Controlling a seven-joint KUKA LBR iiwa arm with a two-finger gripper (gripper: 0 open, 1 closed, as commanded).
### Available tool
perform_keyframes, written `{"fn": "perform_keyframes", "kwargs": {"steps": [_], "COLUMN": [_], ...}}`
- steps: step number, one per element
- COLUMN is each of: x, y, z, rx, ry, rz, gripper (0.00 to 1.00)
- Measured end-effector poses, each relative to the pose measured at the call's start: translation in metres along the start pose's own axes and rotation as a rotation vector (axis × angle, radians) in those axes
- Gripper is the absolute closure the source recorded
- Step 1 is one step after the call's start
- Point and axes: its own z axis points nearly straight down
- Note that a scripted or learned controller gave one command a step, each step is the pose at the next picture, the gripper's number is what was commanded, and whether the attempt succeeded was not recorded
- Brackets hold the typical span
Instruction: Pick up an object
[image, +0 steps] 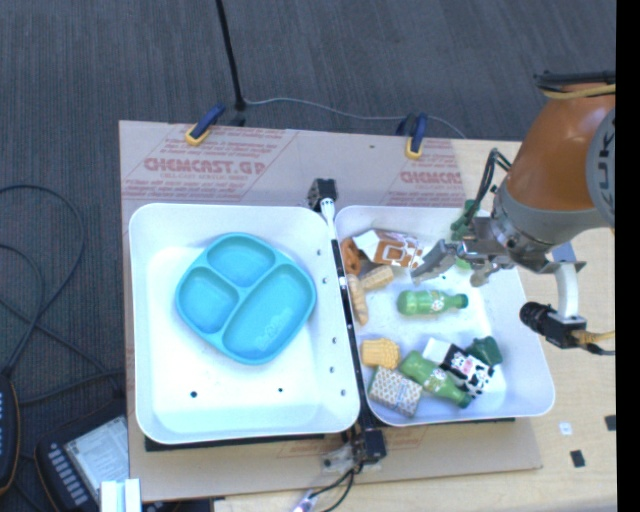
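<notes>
Two-finger gripper (455, 264) over the far half of the right white bin (541, 398), below the grey and orange arm (560, 160). Fingers spread apart, nothing seen between them.

Nearest to it: small green plastic bottle with a white label (432, 301), lying on its side just on the near side of the gripper, not touching the fingers, cap pointing towards the arm side. Just beside the gripper, on the side away from the arm: white and orange flat packet (393, 248), and next to this a tan, biscuit-like piece (377, 277). A little further the same way, against the bin wall: brown rounded toy (350, 258).

Further from the gripper, towards the near edge of the bin: yellow waffle-like square (379, 351), black and white cow figure (468, 370), dark green small object (487, 350) touching the cow, second green bottle (435, 378) lying tilted beside the cow, speckled beige block (395, 392) at the near wall.

Well apart, beyond the middle walls: left white bin (150, 300) with a light blue divided plastic plate (246, 297) inside, three compartments.

Farthest: brown cardboard sheet (300, 160) under both bins, held by two blue and yellow clamps (205, 124).
</notes>
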Motion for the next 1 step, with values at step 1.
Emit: {"fn": "perform_keyframes", "kwargs": {"steps": [1], "x": [-0.0092], "y": [0.0211], "z": [0.1337], "rx": [-0.001], "ry": [0.0], "rz": [0.001], "gripper": [0.0]}}
